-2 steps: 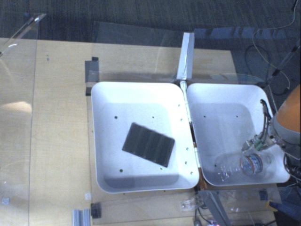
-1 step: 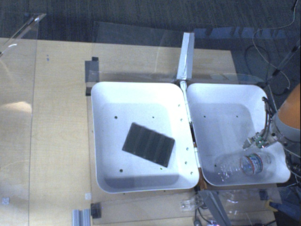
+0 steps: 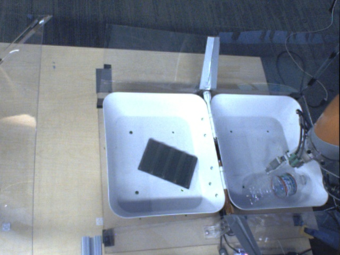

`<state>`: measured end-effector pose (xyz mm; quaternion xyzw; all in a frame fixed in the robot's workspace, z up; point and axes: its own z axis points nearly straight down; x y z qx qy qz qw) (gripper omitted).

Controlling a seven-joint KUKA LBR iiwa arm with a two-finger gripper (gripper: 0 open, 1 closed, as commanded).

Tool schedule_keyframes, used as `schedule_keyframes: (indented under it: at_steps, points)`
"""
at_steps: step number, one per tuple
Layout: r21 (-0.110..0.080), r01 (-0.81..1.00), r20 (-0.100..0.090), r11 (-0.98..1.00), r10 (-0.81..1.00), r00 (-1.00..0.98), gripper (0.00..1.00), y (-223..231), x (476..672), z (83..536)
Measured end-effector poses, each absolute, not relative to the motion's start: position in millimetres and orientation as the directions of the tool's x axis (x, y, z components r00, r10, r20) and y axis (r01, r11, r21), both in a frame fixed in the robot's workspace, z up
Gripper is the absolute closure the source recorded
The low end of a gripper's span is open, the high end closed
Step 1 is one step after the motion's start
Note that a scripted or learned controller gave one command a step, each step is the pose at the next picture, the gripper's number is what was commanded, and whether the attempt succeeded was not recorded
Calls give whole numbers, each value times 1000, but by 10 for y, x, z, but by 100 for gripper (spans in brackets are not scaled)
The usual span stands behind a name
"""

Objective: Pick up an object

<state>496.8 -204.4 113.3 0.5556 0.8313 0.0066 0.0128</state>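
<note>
Camera view looks down on a pale wooden surface (image 3: 58,158) carrying two shallow white bins side by side. In the right-hand white bin (image 3: 249,110), near its front right corner, lies a clear plastic bottle with a blue-and-white label (image 3: 273,186), tipped on its side with its long axis running roughly left to right across the bin floor, the labelled end toward the right wall. The hand (image 3: 281,162) of the grey arm with the orange band sits just above and slightly behind the bottle, close to it but apparently not touching; whether its fingers are spread or pressed together I cannot tell from this slant, and nothing shows between them. So the bottle lies just in front of and below the hand, and a short drop toward the near edge would probably bring the two together, best with the fingers set across the bottle's narrow width. The bin's right wall and front rim crowd that spot and could hamper the approach. Well apart, in the left-hand white bin (image 3: 114,142), a flat dark grey ribbed rectangular pad (image 3: 168,162) lies at a tilt, out of the way.
</note>
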Motion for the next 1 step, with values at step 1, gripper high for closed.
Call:
schedule_keyframes:
  at_steps: [1]
  points:
    - [11,877,-12,480,877,-480,0,-1879,4911,899]
